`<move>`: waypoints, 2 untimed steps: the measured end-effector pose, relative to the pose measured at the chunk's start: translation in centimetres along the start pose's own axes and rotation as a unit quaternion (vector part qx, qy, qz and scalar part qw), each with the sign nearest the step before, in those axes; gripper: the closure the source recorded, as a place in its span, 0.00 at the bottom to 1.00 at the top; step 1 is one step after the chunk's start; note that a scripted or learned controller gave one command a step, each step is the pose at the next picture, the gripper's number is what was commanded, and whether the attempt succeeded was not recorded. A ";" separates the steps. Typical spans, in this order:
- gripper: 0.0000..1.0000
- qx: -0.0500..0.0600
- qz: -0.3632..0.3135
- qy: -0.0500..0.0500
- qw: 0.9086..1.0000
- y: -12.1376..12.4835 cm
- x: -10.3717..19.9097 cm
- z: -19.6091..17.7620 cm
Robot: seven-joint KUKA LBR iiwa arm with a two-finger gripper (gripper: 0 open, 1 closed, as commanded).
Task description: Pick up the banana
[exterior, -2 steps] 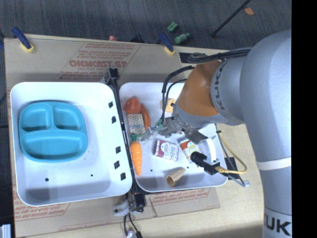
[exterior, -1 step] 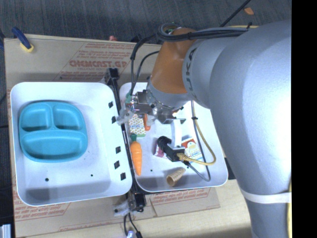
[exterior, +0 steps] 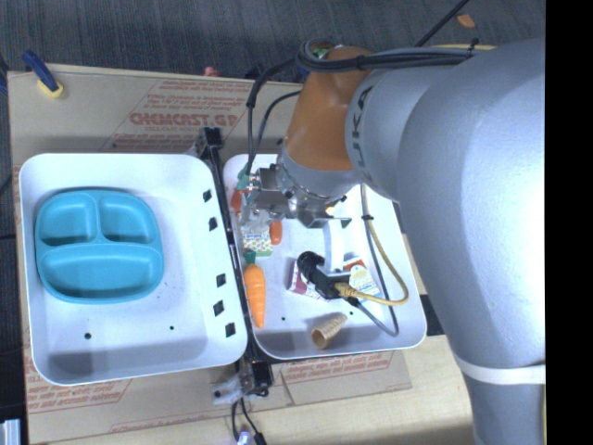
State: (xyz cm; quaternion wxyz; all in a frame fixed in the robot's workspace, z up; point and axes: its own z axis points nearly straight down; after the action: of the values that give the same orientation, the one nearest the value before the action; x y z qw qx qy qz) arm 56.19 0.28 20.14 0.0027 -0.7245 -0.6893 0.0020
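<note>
- Camera view, and the arm (exterior: 445, 156) reaches in from the right, its grey bulk and orange band covering much of the right bin (exterior: 287, 324)
- The tool (exterior: 257, 211) is low at that bin's left side, close to the wall shared with the left bin (exterior: 185, 341); open or closed, I cannot tell from up here
- Just below the tool lies a small green-and-white packet (exterior: 254, 239), then a carrot (exterior: 255, 295) lying lengthwise along the wall
- Further right there's a purple wrapper (exterior: 299, 282), and an ice-cream cone (exterior: 326, 329) near the front rim
- The banana: I cannot tell where it lies; my guess is under the wrist, somewhere in the right bin
- I'd call this the reach-and-descend step, with no lift to speak of yet
- The next move calls for the tool to settle squarely over the fruit and keep off the packet and carrot crowding that wall
- The left bin holds a blue divided plate (exterior: 97, 246), well apart from the action
- Both bins sit on a table (exterior: 139, 109) covered by brown sheeting with red print
- A blue-and-yellow clamp (exterior: 42, 74) grips the far left corner
- Beyond the table is dark ribbed floor (exterior: 139, 17), with black cables trailing in at top right
</note>
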 end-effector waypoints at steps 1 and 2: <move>1.00 -0.002 -0.091 -0.001 0.996 6.6 -1.6 -0.7; 1.00 -0.002 0.055 -0.001 0.998 9.7 -4.6 0.9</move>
State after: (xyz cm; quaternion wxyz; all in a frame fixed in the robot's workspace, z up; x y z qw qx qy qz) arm 65.63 -4.79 19.15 0.0008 -0.7615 -0.6481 0.0011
